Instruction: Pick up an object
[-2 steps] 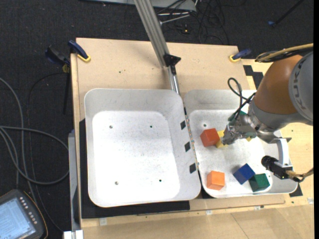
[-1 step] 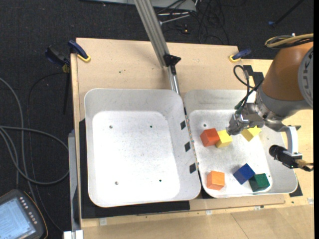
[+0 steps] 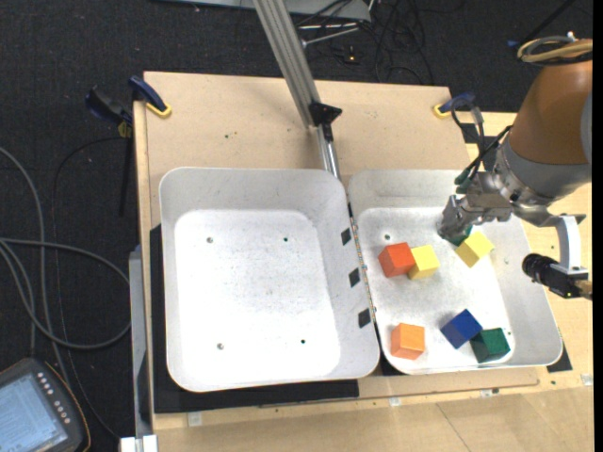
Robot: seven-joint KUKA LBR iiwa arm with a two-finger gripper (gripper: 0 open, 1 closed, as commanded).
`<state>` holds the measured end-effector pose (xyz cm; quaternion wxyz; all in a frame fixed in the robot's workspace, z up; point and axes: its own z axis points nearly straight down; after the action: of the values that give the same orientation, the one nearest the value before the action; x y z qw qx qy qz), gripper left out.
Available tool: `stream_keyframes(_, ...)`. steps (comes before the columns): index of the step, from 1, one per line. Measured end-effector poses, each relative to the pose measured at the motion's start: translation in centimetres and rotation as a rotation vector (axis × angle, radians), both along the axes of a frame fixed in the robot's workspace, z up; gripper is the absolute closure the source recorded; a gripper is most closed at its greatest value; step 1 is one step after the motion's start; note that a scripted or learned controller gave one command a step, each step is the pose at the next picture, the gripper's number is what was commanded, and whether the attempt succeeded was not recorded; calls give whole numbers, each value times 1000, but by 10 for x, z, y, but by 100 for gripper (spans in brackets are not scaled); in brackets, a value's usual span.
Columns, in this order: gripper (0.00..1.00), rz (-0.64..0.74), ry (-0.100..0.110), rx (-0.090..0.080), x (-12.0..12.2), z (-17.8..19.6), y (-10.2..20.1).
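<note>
my hand (image 3: 458, 226) hung low in the right bin (image 3: 537, 342), just beside a yellow block (image 3: 475, 247); its grip i couldn't tell.

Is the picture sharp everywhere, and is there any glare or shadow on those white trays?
In the camera view, lighting is soft and even: the left bin shows no glare, only faint specks. The blocks in the right bin, like the blue block, cast small, weak shadows. The orange arm at the frame's edge looks slightly soft, and the claw reads dark and hard to make out.
</note>
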<state>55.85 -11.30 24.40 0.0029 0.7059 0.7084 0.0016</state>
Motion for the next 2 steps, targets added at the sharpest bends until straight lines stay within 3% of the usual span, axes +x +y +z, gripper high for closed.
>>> stream_keyframes(1,100,0,0,0,2,53,0)
stream_keyframes(2,100,4,8,3,3,30,53)
